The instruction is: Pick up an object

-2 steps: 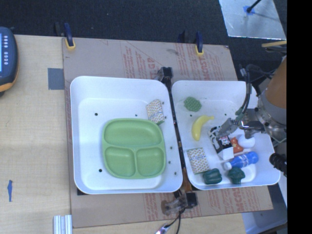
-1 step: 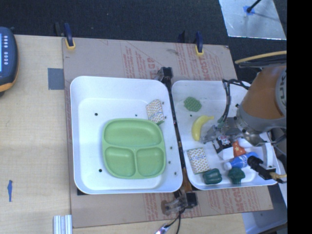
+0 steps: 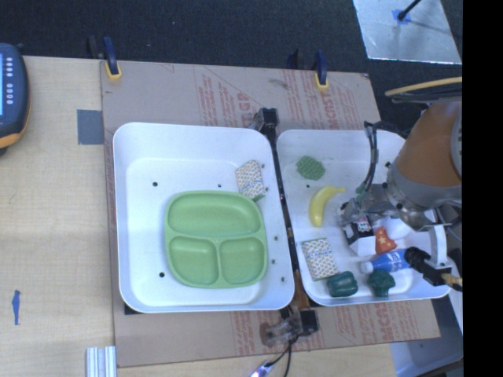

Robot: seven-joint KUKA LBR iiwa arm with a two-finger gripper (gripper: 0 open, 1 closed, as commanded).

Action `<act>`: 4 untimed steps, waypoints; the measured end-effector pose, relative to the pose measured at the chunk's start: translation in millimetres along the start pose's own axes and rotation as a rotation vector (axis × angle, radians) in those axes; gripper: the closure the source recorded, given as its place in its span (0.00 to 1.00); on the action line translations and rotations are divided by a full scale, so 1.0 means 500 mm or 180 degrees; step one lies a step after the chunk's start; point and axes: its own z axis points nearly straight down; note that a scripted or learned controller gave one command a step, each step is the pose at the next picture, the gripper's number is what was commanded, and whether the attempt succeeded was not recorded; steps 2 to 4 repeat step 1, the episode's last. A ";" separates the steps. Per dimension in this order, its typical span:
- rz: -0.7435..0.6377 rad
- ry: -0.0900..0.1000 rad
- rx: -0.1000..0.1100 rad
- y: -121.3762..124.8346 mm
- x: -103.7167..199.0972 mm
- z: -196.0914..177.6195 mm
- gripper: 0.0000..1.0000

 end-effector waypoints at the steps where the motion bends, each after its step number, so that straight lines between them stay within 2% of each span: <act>1: -0.0012 0.0003 -0.0052 0.084 0.119 -0.255 1.00; 4: -0.0012 0.0003 -0.0052 0.084 0.119 -0.255 1.00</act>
